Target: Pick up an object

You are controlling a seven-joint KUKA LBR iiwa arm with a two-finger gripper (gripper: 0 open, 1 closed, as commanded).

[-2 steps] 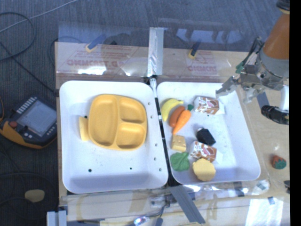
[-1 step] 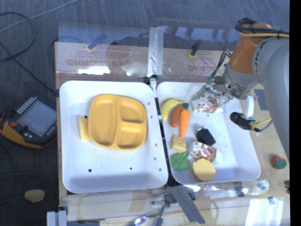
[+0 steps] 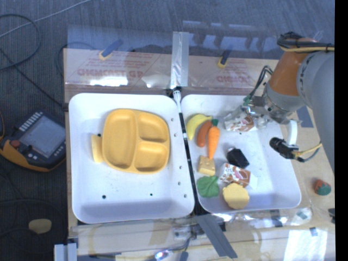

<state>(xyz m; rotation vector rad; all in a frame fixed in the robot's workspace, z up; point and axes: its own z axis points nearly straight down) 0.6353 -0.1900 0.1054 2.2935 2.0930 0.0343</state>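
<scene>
While the gripper [image 3: 243,118] hangs low in the right bin [image 3: 283,186], its fingers pinch a red-and-white snack packet [image 3: 240,124] near the far wall, beside the carrot [image 3: 212,142].

snack packet [image 3: 240,124] — red-and-white, crumpled, far end of right bin under the gripper [image 3: 251,112] | carrots [image 3: 209,136] — orange, side by side near the divider | black block [image 3: 237,157] — mid-bin, tilted | cheese wedge [image 3: 206,166] beside it

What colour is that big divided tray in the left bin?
Yellow. The divided tray shows plainly in the camera view, lying in the left bin.
</scene>
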